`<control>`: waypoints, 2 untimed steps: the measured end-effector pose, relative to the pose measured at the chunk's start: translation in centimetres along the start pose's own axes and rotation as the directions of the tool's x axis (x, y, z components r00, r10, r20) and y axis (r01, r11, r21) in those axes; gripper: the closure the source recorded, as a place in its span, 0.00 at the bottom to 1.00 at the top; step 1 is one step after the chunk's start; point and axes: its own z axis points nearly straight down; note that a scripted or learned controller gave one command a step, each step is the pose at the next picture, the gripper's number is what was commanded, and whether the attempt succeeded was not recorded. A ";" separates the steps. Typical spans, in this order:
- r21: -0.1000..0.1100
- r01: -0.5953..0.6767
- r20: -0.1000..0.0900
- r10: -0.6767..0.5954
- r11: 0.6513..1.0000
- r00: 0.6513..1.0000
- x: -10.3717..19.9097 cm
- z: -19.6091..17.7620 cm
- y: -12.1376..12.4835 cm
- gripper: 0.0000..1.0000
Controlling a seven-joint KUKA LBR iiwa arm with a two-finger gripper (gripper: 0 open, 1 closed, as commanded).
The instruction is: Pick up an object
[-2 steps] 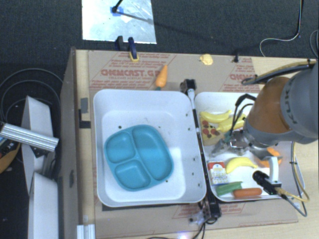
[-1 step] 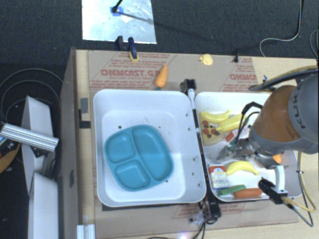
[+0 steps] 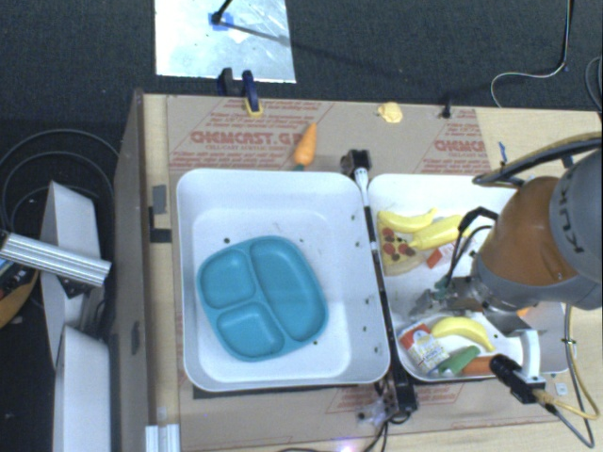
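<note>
**Dark carpet, cardboard-topped bench, two white bins**

Dark carpet-like flooring surrounds the bench on its far and left sides. At the far left, black cables (image 3: 38, 172) loop on the floor beside a silver metal bar (image 3: 55, 258) and pale panels. Farther back, a shiny silver sheet (image 3: 224, 24) lies on the floor with a small blue piece on it.

Brown cardboard (image 3: 283, 135) printed with red lettering covers the bench top. On it, near the far edge, stand a blue-and-yellow clamp (image 3: 247, 90), an orange carrot toy (image 3: 303, 145) just behind the left bin, and a small yellow lump (image 3: 391, 112) farther right.

The left bin (image 3: 203, 196) holds a blue divided plate (image 3: 262, 296) with three compartments, lying flat near the middle of the bin floor.

The right bin (image 3: 400, 188) touches the left one along a shared rim. Toward its far side lie a yellow banana toy (image 3: 407, 221) and a pizza-slice toy (image 3: 399, 250), just beside each other. Near its front sits a white bowl (image 3: 412, 331) containing another yellow banana (image 3: 462, 329), a green piece (image 3: 459, 359) and a small packet (image 3: 426, 352).

The grey arm with its orange band (image 3: 528, 235) comes in from the right over the right bin. The gripper (image 3: 441, 297) sits low between the pizza slice and the bowl; whether it is open, closed or gripping anything cannot be told, as the wrist hides much of it. A thin cable (image 3: 551, 55) trails over the floor at the upper right.
</note>
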 end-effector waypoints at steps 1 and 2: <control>-0.007 0.005 0.004 -0.005 1.000 1.000 -2.3 -0.1 7.9 0.00; 0.029 0.000 -0.001 0.000 1.000 1.000 -0.1 0.2 13.9 0.00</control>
